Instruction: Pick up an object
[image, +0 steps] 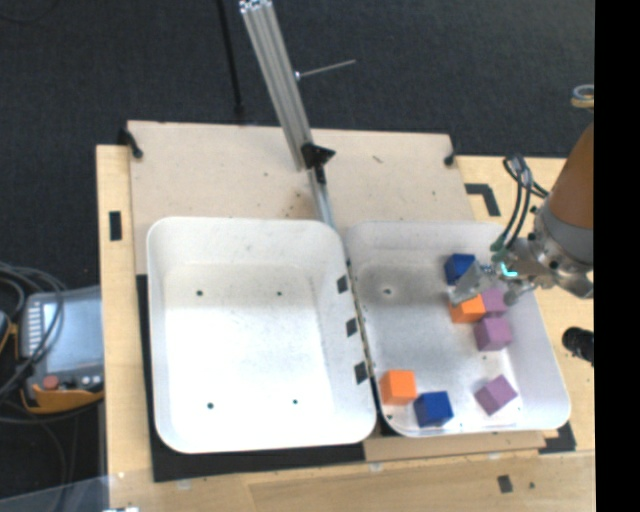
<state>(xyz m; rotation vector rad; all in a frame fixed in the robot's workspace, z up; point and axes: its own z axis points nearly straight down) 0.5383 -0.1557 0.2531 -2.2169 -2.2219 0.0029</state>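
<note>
Nearest the viewer, along the front wall of the right bin (560, 405): orange cube (400, 385), blue cube (433, 408), purple cube (495, 394), loosely spaced, with open floor around each. Farther back, second purple cube (493, 332), touching a second orange cube (468, 308). Directly over that orange cube, end effector (487, 290); spread of the fingers impossible to judge, nothing visibly held. Just beyond, toward upper left, second blue cube (459, 267). Crowded cluster, little side clearance; left bin (160, 300) well apart across the desk (250, 160).
</note>
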